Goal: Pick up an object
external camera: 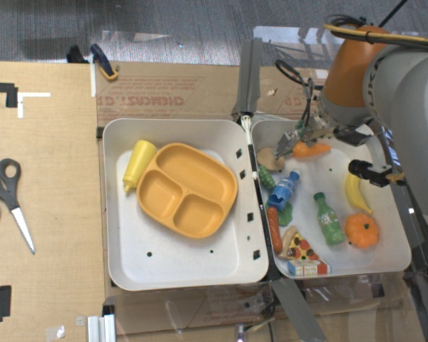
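Grey carpet behind the bench, two white bins side by side. My gripper [299,137] sits low at the back of the right bin [385,262], right against the carrot [311,149]. Green bottle [329,221], banana [355,193], pumpkin [362,231] and pizza slice [297,245] lie nearby. The orange divided plate [187,189] and yellow bottle [138,164] are in the left bin [128,262].

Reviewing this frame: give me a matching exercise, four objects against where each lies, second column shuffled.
Objects:
1. yellow bottle
2. green bottle
3. pizza slice
4. banana

Places:
A. right bin, near the front edge
B. left bin, beside the orange divided plate
C. right bin, just above the small pumpkin
D. right bin, between the blue bottle and the pumpkin

Pairs: 1-B, 2-D, 3-A, 4-C
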### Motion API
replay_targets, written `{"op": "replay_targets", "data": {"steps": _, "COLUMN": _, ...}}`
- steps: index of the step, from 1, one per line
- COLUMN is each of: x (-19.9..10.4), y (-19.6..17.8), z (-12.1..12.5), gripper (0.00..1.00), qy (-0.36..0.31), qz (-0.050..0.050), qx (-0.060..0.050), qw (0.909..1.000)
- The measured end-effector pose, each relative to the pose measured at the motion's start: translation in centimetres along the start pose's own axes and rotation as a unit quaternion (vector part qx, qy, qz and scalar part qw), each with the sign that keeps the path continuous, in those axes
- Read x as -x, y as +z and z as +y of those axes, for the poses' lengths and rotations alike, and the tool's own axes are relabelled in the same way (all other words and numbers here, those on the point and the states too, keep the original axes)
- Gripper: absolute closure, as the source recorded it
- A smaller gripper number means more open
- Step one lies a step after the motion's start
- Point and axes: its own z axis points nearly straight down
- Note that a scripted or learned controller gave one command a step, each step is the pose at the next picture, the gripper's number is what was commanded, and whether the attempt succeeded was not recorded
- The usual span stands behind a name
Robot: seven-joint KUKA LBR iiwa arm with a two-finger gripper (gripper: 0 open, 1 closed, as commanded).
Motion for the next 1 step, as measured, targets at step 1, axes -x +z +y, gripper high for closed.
{"op": "replay_targets", "data": {"steps": 1, "x": 0.43, "y": -1.19, "z": 0.03, "gripper": 1.00, "qy": -0.001, "qz": -0.006, "qx": 0.002, "qw": 1.0000}}
